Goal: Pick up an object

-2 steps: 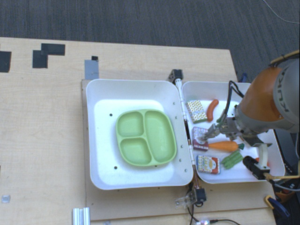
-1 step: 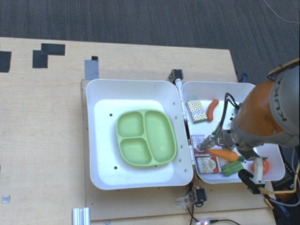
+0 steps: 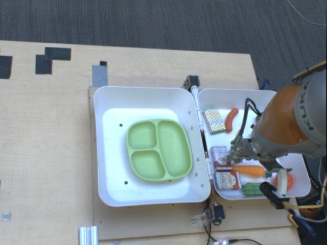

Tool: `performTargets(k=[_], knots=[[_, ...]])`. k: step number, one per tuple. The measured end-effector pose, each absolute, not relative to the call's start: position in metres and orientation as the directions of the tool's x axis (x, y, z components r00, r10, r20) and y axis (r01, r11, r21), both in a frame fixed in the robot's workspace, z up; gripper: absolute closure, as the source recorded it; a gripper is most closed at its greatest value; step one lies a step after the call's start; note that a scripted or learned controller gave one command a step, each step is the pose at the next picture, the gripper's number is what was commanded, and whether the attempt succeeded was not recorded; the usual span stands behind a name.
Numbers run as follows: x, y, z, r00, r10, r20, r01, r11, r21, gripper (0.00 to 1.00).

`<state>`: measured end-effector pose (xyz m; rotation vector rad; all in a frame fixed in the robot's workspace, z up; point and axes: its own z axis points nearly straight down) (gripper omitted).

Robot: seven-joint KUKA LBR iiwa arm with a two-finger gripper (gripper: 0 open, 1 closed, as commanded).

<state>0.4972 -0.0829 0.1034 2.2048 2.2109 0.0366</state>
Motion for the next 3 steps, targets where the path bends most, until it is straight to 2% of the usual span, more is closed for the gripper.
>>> performTargets(k=[1, 2, 3], knots=[[0.497, -0.084, 0.103, -0.002, 1.000, 0.001, 1.000, 0.002, 0.031, 0.00], [0.499, -0.082, 0.114, -0.004, 1.000, 0.004, 0.999, 0.004, 0.034, 1.00], [0.499, -0.082, 0.114, -0.004, 1.000, 0.004, 0.999, 0.004, 0.034, 0.00]])
